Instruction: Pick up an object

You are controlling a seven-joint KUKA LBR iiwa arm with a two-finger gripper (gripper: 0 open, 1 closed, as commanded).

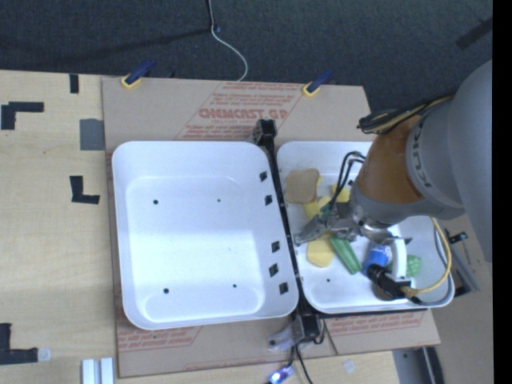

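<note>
Hovering over right bin (pixel 320 298), our gripper (pixel 320 229) sits among clutter; we can't tell its state. Risk: yellow piece (pixel 320 253) at 6 o'clock and green piece (pixel 346 256) crowd together, so grasp may slip.

A wooden bench (pixel 48 238) carries a cardboard sheet (pixel 232 110). On the sheet sit two white bins side by side, the left bin (pixel 192 234) and right bin (pixel 352 294).
</note>
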